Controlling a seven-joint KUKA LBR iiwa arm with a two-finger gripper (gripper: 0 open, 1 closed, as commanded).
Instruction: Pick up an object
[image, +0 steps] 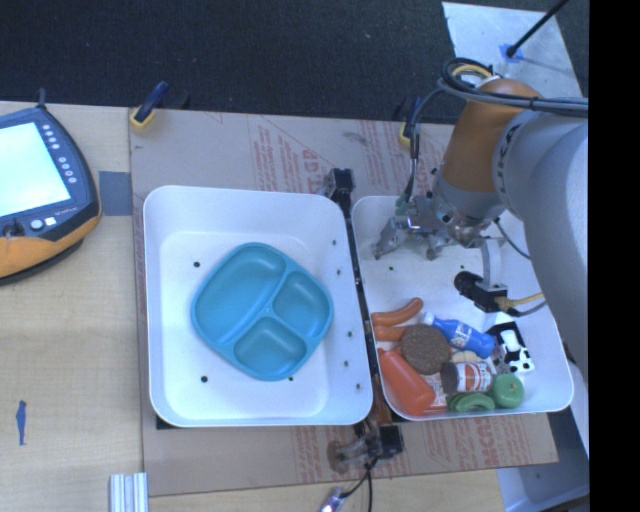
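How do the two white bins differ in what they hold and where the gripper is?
The left bin holds one blue divided plate, lying flat; the right bin holds a pile of small toy foods crowded at its near end. The gripper hangs over the right bin's far end, not the left bin. Both are shallow, white and side by side.

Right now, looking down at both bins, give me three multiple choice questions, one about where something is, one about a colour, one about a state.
1. Where does the divided plate lie?
A. left bin
B. right bin
C. on the bench

2. What colour is that plate?
A. red
B. blue
C. yellow

3. Where is the gripper now?
A. over the far end of the right bin, away from the toy pile
B. over the left bin
C. down in the pile

Answers: 1 A, the plate sits mid left bin. 2 B, it is light blue. 3 A, the toys lie nearer the camera.
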